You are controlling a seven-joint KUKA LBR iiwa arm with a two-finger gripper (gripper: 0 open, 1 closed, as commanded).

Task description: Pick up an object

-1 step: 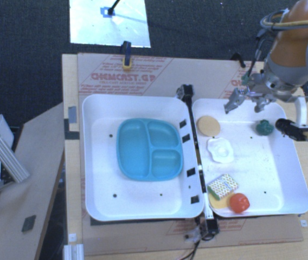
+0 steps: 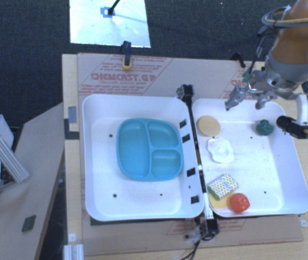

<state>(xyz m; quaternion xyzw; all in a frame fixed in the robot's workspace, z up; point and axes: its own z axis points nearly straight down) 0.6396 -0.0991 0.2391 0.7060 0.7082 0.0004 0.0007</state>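
Over in the right white shallow plastic bin (image 2: 289, 172): that's where all your candidates sit.
Gripper (image 2: 247, 98): hovering over the bin's far edge, fingers spread apart, holding nothing.
Round tan flat disc (image 2: 209, 126): probably stiff but thin, so you'd have to pinch its edges.
Small dark green lumpy toy (image 2: 264, 127): nearest, looks light, you could grab it across the middle.

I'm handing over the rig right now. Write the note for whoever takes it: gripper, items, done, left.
Gripper: open, holding nothing, above the right bin's far edge.
Right bin: tan disc, white piece, dark green item, checkered block, red ball.
Left bin: blue divided plate.
Done: nothing picked up.
Left: descend, grasp one item, lift.
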